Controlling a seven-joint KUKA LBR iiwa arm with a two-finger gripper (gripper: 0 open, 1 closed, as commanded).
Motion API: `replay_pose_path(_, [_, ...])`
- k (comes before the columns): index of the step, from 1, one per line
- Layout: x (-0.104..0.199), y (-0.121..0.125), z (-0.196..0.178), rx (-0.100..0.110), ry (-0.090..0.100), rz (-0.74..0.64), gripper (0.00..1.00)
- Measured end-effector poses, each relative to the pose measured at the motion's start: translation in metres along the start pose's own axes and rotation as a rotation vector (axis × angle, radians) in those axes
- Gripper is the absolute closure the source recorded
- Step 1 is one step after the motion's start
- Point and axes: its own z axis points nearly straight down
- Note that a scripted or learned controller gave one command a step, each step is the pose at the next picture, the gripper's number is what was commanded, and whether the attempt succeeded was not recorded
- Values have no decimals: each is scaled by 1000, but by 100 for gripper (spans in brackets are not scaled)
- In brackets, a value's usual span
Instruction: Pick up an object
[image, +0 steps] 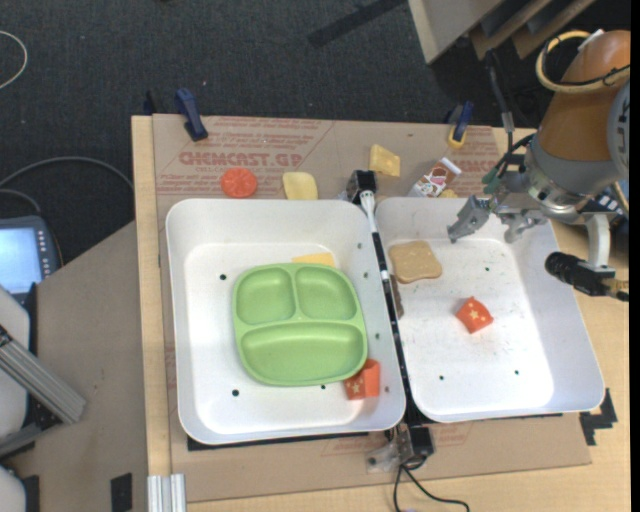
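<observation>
My gripper (490, 227) hangs over the back edge of the right bin (560, 370), its two grey fingers spread apart and nothing between them. In that bin a slice of toast (413, 262) lies at the back left, to the left of the gripper and a little nearer the front. A small red block (474, 314) sits near the bin's middle, in front of the gripper. The left bin (195, 300) holds a green divided plate (298, 323), an orange-red block (364, 380) at its front right corner and a yellow piece (313, 259) behind it.
Behind the bins on the brown board lie a red disc (238, 182), two yellow pieces (299, 185) (384, 159), a small printed packet (433, 181) and a black-and-white stick (366, 195) along the divide. Blue clamps (190, 112) hold the board's back edge.
</observation>
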Motion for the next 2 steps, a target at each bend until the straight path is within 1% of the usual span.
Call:
replay_pose_path(1, [-19, -57, 97, 13, 2, 4, 0])
replay_pose_path(2, [4, -79, 115, 4, 2, 0, 0])
